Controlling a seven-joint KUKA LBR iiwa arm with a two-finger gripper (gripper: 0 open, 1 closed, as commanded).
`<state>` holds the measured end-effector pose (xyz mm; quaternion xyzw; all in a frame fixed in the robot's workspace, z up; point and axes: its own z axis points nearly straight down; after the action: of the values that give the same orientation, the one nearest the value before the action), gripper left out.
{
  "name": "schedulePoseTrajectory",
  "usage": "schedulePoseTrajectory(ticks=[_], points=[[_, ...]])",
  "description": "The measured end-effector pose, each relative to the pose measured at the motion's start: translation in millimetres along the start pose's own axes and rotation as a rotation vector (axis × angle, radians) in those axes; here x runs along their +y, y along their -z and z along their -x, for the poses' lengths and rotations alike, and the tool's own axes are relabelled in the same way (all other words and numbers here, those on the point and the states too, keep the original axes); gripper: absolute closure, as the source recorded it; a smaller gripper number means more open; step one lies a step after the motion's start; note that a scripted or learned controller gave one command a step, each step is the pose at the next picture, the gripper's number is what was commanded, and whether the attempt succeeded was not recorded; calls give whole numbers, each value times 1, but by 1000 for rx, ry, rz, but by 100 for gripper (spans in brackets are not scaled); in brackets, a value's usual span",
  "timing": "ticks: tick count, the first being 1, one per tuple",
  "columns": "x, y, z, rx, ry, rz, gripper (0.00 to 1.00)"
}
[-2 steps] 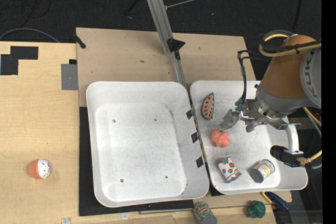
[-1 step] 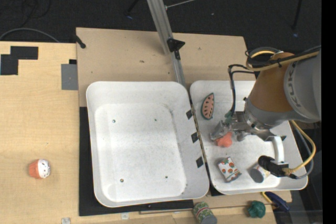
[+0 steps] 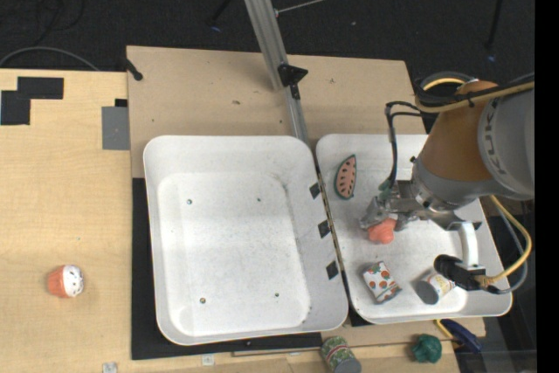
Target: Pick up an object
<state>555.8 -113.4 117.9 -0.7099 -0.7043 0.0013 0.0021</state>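
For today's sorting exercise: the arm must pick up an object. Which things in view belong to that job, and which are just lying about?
Job:
gripper
red object below it
right bin

Lying about:
watermelon slice
patterned box
small cylinder
left bin
orange ball

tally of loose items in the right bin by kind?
Watermelon slice: 1
Red-orange piece under the gripper: 1
White patterned block: 1
Grey cylinder: 1
Total: 4
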Motion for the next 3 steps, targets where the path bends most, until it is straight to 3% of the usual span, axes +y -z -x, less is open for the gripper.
schedulePoseTrajectory(ticks=[1, 3], points=[[5, 62, -1, -1, 8, 8, 100], [8, 147, -2, -1, 9, 7, 100]])
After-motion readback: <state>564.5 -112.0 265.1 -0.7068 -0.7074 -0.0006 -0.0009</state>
